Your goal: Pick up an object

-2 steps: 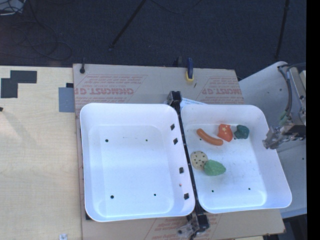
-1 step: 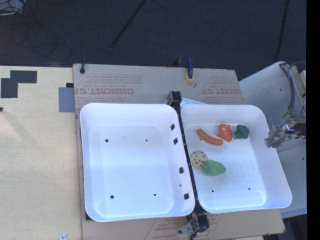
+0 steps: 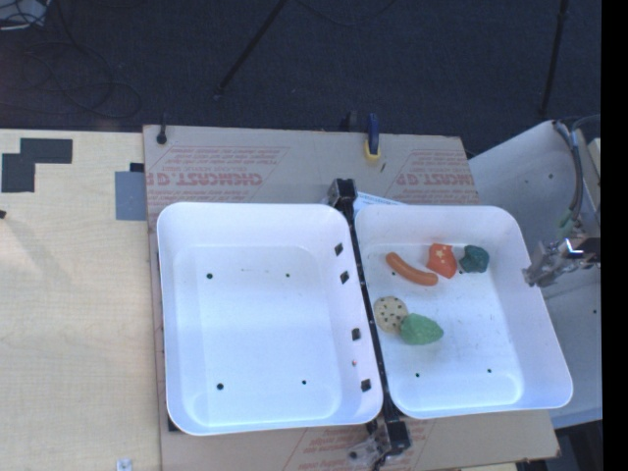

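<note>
The right white bin holds several small items. An orange sausage-shaped piece lies near the middle, with a red-orange piece and a dark green lump to its right. Nearer the front sit a round speckled cookie and a bright green piece, touching each other. My gripper is a small grey metal shape just outside the right bin's right rim, apart from every item and holding nothing that I can see.
The left white bin stands beside the right one, joined by a black clip strip. Both rest on a cardboard sheet over a pale wooden bench. A grey panel lies to the right.
</note>
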Controlling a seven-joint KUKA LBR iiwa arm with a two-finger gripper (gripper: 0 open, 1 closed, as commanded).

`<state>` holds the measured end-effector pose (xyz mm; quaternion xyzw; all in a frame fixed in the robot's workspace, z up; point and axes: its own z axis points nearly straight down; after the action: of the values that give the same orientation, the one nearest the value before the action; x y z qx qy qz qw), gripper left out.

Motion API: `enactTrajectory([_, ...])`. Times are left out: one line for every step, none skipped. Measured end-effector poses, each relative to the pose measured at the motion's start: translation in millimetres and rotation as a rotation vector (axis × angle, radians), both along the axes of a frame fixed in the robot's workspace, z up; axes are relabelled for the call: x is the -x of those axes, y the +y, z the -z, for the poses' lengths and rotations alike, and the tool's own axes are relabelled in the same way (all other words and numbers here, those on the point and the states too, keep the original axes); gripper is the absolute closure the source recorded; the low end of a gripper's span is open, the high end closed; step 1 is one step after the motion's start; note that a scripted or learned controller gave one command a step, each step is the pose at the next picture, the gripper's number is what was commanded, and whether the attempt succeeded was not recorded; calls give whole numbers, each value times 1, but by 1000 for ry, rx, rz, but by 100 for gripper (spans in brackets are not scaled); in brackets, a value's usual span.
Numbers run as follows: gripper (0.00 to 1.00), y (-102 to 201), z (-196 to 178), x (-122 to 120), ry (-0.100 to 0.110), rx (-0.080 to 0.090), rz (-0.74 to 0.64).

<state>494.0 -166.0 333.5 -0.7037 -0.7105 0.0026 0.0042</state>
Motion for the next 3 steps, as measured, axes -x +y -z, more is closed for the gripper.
enactTrajectory([100,-1,-9,0,1,0,-5])
enactTrajectory([100,-1,-18,0,1,0,-9])
enactTrajectory([100,-2,-27,0,2,1,-14])
